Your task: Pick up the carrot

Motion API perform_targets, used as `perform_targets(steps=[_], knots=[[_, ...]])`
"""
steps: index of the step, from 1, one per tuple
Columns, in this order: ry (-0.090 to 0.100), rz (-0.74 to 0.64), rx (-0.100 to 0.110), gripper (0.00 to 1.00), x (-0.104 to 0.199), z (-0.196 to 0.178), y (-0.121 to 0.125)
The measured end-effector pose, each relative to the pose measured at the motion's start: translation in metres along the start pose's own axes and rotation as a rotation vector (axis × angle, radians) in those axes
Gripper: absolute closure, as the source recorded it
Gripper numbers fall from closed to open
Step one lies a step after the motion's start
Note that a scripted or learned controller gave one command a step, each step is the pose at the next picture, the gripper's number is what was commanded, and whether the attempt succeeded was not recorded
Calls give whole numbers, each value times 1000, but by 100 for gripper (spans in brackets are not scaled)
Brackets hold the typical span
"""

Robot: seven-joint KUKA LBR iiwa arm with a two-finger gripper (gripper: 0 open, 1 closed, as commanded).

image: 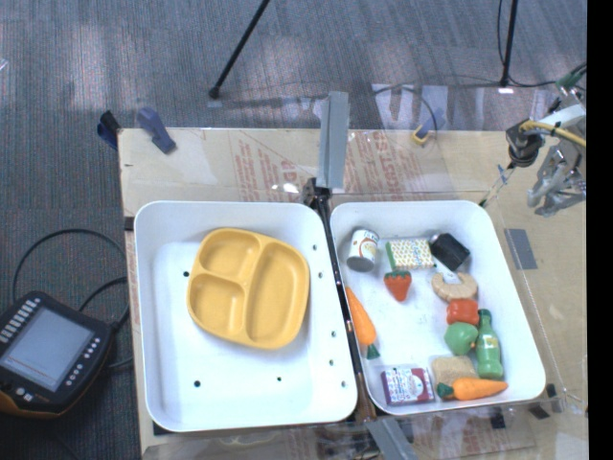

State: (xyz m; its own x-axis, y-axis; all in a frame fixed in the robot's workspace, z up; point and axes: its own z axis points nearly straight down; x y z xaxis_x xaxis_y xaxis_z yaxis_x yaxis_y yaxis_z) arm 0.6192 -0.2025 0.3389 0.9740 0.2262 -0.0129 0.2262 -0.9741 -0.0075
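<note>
Two orange carrots with green tops lie in the right bin (512,286). One carrot (361,319) rests along the bin's left wall, pointing up-left. The other carrot (478,388) lies flat in the front right corner, beside a tan bread slice (452,368). My gripper (557,195) hangs at the far right, outside the bin and beyond its back right corner, well away from both carrots. Nothing is seen in it.
The right bin also holds a can (363,249), a patterned box (410,253), a black block (449,251), a strawberry (398,284), a green bottle (488,346) and a red packet (406,385). A yellow divided plate (251,287) sits in the left bin (158,353).
</note>
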Motion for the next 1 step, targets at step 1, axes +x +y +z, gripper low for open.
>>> perform_targets(steps=[1], knots=[[-2,13,1,100,-16,116,-128]])
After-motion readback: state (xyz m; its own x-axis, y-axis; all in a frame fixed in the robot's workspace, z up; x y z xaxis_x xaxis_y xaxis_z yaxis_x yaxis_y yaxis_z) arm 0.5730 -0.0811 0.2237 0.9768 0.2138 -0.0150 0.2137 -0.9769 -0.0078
